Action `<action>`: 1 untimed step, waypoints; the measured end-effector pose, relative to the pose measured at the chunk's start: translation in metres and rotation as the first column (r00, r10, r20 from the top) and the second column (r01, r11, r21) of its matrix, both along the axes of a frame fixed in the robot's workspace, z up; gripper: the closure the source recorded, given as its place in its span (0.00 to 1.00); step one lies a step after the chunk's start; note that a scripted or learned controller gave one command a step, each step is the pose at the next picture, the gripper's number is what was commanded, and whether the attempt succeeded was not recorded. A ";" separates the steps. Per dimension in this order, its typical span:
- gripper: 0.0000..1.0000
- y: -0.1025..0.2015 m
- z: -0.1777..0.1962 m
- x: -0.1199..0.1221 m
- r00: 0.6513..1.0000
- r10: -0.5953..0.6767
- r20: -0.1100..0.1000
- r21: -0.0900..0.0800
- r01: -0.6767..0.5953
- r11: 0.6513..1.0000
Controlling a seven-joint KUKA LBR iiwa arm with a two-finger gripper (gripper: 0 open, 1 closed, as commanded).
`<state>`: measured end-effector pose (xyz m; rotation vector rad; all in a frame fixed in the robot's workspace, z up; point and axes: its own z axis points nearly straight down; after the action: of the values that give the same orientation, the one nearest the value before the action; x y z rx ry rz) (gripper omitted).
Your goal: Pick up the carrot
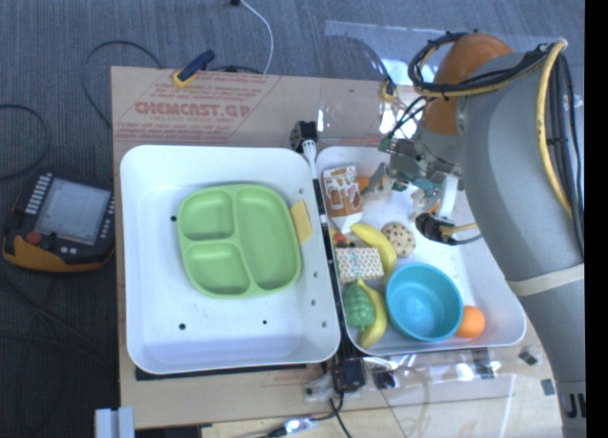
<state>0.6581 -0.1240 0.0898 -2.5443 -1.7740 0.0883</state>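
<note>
The right bin (494,279) serves as the landmark; the claw (418,172) hangs over its far end, and whether it is open or shut cannot be told. The carrot cannot be picked out with certainty; an orange, rounded thing (470,322) sits in that bin's near right corner, touching the blue bowl (423,301) (it may be a fruit instead). Also inside the right bin: 2 bananas, 1 (377,241) near the middle and 1 (375,322) at the near end beside a green knobbly item (357,305); a cookie (400,239); a small carton (342,189) at the far left. Left of the right bin, the other bin (142,265) holds a green 3-part plate (237,239).
</note>
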 end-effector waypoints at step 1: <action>0.00 -0.036 0.001 0.002 0.994 0.109 0.019 0.015 -0.109 0.994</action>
<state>0.6601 -0.1600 0.0908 -2.4443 -1.9116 0.0535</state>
